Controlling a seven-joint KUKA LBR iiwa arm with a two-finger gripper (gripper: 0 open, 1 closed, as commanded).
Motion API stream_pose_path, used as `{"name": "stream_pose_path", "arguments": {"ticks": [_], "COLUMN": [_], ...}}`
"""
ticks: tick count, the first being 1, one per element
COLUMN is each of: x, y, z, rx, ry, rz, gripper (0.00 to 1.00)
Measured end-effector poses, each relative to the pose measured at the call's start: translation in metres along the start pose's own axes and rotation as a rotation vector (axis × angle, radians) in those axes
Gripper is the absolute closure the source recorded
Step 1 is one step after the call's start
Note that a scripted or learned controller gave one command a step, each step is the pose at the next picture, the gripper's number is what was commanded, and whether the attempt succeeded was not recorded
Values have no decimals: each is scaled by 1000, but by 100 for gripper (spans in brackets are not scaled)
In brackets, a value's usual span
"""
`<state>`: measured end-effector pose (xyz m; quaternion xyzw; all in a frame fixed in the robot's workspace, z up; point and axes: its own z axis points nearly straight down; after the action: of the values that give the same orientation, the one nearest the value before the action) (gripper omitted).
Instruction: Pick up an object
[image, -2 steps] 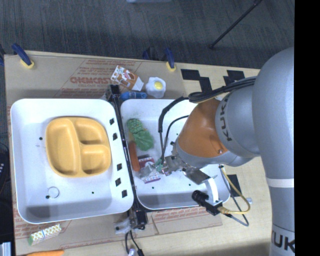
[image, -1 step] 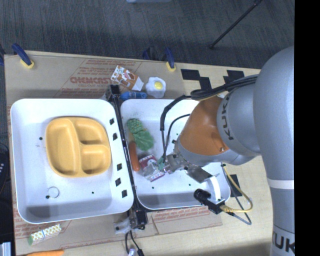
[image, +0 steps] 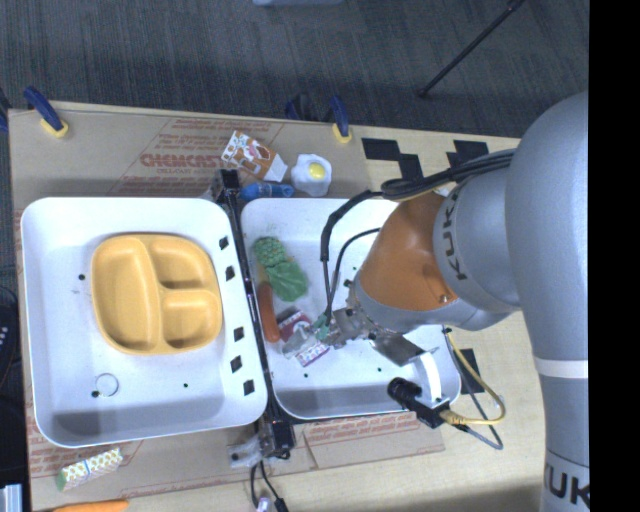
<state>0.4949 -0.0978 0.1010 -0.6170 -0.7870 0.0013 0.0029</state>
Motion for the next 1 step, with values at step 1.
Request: {"name": "stream_pose_path", "arguments": {"ticks": [1], "x": [2], "y": [-3], "z": [9], "rx": [-1], "ry": [0], "rz": [-98], "gripper": [0]}}
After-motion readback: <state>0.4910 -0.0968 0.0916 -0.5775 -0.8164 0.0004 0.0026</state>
